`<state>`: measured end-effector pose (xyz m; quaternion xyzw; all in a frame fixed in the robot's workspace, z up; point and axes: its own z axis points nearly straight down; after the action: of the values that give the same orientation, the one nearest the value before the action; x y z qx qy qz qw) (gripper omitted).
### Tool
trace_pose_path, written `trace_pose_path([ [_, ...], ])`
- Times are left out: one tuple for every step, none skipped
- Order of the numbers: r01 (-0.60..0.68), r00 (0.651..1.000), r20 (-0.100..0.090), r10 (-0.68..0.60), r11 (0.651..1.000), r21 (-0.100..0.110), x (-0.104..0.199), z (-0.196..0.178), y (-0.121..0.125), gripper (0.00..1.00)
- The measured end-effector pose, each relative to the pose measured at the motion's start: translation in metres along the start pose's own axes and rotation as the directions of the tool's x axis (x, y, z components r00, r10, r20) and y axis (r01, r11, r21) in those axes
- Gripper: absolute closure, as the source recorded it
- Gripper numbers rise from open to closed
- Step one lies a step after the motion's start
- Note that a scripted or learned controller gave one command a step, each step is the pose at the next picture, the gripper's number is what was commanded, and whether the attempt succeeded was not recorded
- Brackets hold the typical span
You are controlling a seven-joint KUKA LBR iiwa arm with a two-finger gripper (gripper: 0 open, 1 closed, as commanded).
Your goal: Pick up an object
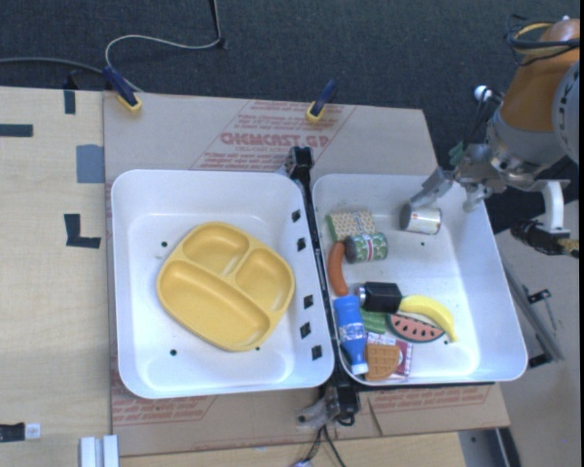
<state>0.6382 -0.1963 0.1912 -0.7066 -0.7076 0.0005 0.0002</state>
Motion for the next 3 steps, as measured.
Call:
trace_pose_path([
  [0.000,1.000,0.002,0.000,1.000,-0.001,0.015,0.090,0.026,0.00],
  [0.000,1.000,0.002,0.000,1.000,-0.001,0.047,0.106,0.002,0.00],
  [-0.010,1.000,0.023,0.010,1.000,-0.018,0.064,0.103,-0.007,0.00],
])
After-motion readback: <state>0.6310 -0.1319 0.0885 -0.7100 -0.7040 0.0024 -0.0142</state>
